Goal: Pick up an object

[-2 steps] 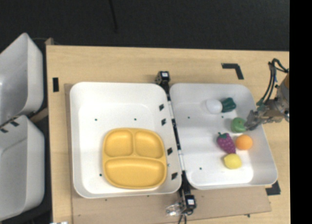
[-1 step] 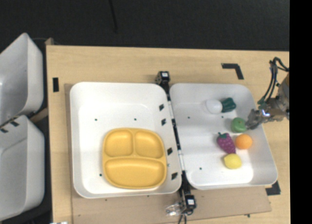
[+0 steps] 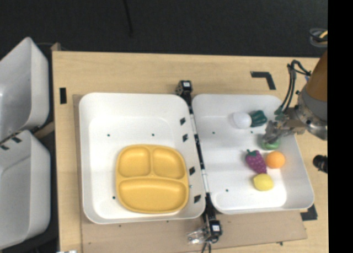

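Toy fruit lies in the right bin (image 3: 231, 202), purple grapes (image 3: 255, 161) touching an orange (image 3: 275, 160) with a lemon (image 3: 263, 182) just below, while the gripper (image 3: 271, 138) hangs low over a green piece (image 3: 271, 144), its grip impossible to tell, beside a yellow tray (image 3: 151, 178) in the left bin (image 3: 94, 152).

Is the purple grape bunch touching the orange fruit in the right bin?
Touching, or nearly: the camera view shows the purple grape bunch meeting the orange fruit with no white bin floor visible between them.
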Controlling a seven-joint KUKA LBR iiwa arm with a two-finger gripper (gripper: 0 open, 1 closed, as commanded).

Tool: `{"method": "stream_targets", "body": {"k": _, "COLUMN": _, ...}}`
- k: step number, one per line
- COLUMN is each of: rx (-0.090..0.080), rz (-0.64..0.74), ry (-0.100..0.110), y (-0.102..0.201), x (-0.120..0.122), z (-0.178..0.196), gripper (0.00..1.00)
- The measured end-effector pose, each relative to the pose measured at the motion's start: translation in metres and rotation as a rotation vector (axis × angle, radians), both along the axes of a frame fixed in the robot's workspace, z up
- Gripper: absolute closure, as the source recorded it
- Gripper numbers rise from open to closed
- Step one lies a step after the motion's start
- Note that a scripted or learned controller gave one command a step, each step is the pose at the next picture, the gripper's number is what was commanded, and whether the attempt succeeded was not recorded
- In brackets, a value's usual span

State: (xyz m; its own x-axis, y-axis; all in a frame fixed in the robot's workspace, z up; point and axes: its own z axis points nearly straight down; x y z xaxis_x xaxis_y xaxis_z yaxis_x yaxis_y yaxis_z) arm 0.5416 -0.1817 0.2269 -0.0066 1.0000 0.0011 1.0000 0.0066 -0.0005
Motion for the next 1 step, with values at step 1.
{"method": "stream_targets", "body": {"k": 1, "rx": -0.001, "rz": -0.001, "ry": 0.003, "y": 0.0513, "x": -0.0083, "z": -0.0071, "gripper": 1.00}}
